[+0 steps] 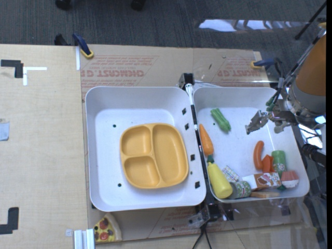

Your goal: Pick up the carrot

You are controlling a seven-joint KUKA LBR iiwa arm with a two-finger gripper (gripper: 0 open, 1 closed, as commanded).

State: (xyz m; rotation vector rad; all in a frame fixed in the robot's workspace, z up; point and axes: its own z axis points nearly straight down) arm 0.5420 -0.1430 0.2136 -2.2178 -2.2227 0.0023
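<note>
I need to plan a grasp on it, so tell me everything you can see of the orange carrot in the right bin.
The orange toy carrot looks like smooth plastic, tapered, with a green stub at its lower end. It lies flat on the floor of the right white bin, against the bin's left wall, running lengthwise along that wall. Its green end meets or nearly meets the yellow bottle-shaped toy just below it. The green pod-shaped toy lies apart, to its upper right. The gripper hovers across the bin, well clear of it.

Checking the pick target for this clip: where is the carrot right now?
The carrot lies in the right bin, along its left wall next to the divider, just above the yellow bottle and left of the green pepper. The gripper is apart from it, toward the right.
</note>
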